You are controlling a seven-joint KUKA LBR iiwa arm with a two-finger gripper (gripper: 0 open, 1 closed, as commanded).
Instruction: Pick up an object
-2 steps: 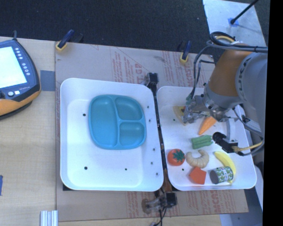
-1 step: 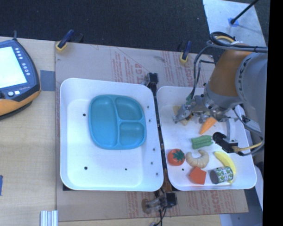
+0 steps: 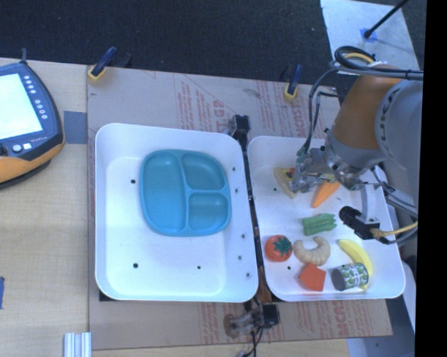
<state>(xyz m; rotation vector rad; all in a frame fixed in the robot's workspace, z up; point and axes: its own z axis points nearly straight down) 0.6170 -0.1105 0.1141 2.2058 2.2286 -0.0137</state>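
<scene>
Starting at the far left of my desk (image 3: 46, 226), a tablet-like pendant (image 3: 20, 123) with an orange edge lies apart from the bins. Next comes the left bin (image 3: 110, 273), which holds a blue divided plate (image 3: 185, 192) lying flat near its middle.

The right bin (image 3: 278, 286) carries everything I could pick. Along its near side sit a tomato (image 3: 278, 247), a curled shrimp (image 3: 313, 250) just beside it, an orange-red block (image 3: 313, 277) below that, a small can (image 3: 350, 275) on its side, and a banana (image 3: 354, 255) touching the can. A green pod (image 3: 319, 223) lies between the shrimp and a carrot (image 3: 325, 193). These look like light plastic toy foods: stiff, smooth and probably slippery, so rounded ones may squirt out of a pinch. The carrot tapers, so I judge the thicker end the safer place to close across.

My tool (image 3: 305, 178) is down in the far part of the right bin, over a pale yellowish piece (image 3: 285, 179) and just beside the carrot's thick end. From this slant I cannot tell how wide it stands, nor whether it touches or grips either thing; nothing is visibly lifted off the bin floor.
</scene>
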